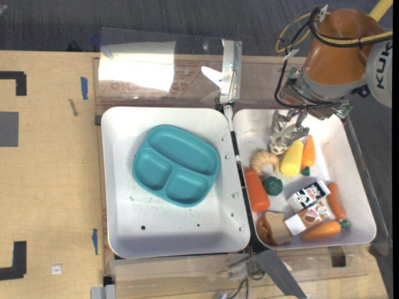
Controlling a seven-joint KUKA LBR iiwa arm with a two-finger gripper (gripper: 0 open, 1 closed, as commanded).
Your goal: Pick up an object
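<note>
My gripper (284,136) hangs over the upper part of the right bin (360,185), its metal fingers pointing down just above a croissant (265,161) and a yellow toy (291,159). Nothing shows between the fingers. Below them lie an orange carrot (308,154), a dark green ball (272,185), an orange-red cylinder (256,190), a black-and-white carton (309,194), a brown bread piece (273,228), a small printed box (308,217) and two more carrots (323,230).
The left bin (118,217) holds a teal divided plate (177,164). A clear plastic sheet (162,73) and a metal strip (230,70) stand behind the bins. Wooden bench (43,185) lies to the left.
</note>
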